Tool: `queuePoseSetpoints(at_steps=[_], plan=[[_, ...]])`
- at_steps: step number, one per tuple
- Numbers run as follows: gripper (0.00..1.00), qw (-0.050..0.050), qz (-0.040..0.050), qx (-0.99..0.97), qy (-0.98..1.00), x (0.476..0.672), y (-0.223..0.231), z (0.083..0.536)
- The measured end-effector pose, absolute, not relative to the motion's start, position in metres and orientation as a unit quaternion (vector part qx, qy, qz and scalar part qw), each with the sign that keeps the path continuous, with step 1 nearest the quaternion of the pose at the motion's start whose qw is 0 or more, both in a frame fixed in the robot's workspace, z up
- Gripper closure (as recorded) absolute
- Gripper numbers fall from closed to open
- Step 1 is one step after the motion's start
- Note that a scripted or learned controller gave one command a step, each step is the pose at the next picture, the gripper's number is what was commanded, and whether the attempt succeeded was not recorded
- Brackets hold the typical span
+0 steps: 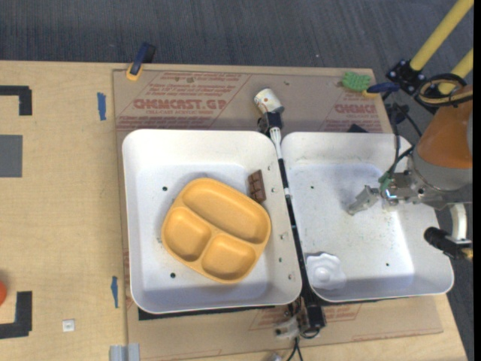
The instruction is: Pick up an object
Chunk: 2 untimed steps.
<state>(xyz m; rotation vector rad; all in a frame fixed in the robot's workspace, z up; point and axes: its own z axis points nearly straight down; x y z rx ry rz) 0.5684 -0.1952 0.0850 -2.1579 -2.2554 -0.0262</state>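
Observation:
A yellow three-compartment plate [216, 228] lies tilted in the left bin [143, 201]. A small brown block [256, 186] rests by the plate's upper right rim, close to the wall between the bins. A white lumpy object [325, 269] sits at the near left corner of the right bin [421, 277]. My gripper [363, 200] hangs low over the middle of the right bin, pointing left and down. It is well apart from the white object, and I see nothing held in it.
The arm's orange band [445, 138] and grey wrist [421, 186] cover the right bin's right side. A white-tipped clamp [266, 104] stands behind the bins' shared wall. A yellow pole [447, 21] and cables [436, 87] are at the back right.

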Motion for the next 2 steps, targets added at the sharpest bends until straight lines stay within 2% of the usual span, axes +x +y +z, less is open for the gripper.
queuePoseSetpoints(at_steps=[1, 2], plan=[[1.0, 0.003, -0.0057, -0.692, -0.722, 0.568, -0.2, 0.096], [1.0, -0.002, -0.0003, -0.578, -0.816, 0.55, -0.204, 0.175]])
